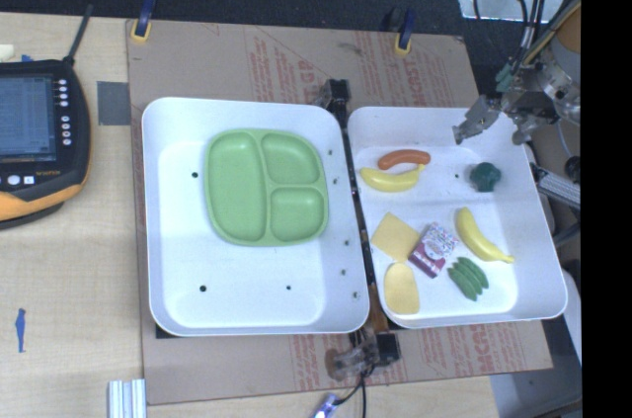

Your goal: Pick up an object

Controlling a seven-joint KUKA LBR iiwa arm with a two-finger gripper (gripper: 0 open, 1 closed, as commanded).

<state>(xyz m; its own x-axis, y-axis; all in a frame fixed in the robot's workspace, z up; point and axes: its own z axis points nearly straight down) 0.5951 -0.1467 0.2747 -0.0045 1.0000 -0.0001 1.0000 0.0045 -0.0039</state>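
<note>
Camera view: gripper hovered over right bin far edge, state unclear; green ball lay just below, nearer camera.

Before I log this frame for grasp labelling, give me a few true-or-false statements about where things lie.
1. The green divided plate lies in the left bin. True.
2. The red sausage lies in the left bin. False: it is in the right bin, beside a yellow banana.
3. The gripper is at the right bin's far edge. True.
4. Only one banana is present. False: a second banana lies nearer the camera.
5. The dark green round object sits on the plate. False: it is on the right bin's floor.
</note>
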